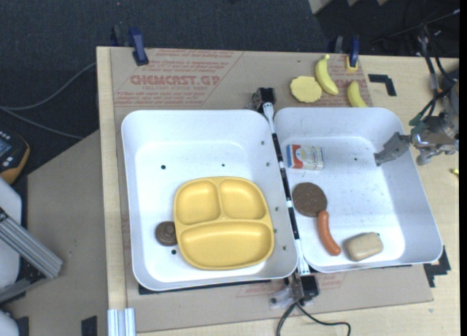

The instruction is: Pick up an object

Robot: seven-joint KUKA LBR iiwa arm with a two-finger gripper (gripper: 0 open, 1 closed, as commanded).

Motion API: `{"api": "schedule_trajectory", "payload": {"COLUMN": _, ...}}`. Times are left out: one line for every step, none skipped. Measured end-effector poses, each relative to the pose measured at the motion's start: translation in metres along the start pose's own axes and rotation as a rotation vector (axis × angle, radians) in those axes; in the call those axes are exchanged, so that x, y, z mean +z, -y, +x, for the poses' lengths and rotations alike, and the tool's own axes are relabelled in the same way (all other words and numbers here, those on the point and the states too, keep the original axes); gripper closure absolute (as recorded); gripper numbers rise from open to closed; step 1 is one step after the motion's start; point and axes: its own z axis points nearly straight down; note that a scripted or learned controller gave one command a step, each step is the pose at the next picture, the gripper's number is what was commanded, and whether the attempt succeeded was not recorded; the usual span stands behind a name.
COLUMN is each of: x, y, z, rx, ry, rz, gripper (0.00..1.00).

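Note:
The right bin (408, 203) holds a small white carton with red and blue print (304, 156), a round brown patty (309, 199), an orange-red sausage (327, 233) and a tan bread roll (363, 246). My gripper (410, 144) hovers at the bin's right rim, well to the right of the carton and above the roll's side of the bin. It touches none of these objects, and nothing shows in its grasp.
The left bin (146, 144) carries a yellow divided plate (222, 221) with a small brown cookie (166, 233) at its left. Behind the right bin, on the bench, lie two toy bananas (327, 75) (356, 94) and a yellow disc (306, 89). Blue clamps (136, 44) stand at the back edge.

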Motion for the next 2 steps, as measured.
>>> {"api": "schedule_trajectory", "payload": {"x": 0.062, "y": -0.001, "z": 0.04, "rx": -0.003, "ry": -0.003, "rz": 0.005, "gripper": 0.0}}
{"api": "schedule_trajectory", "payload": {"x": 0.149, "y": -0.019, "z": 0.084, "rx": -0.002, "ry": -0.002, "rz": 0.0, "gripper": 0.0}}
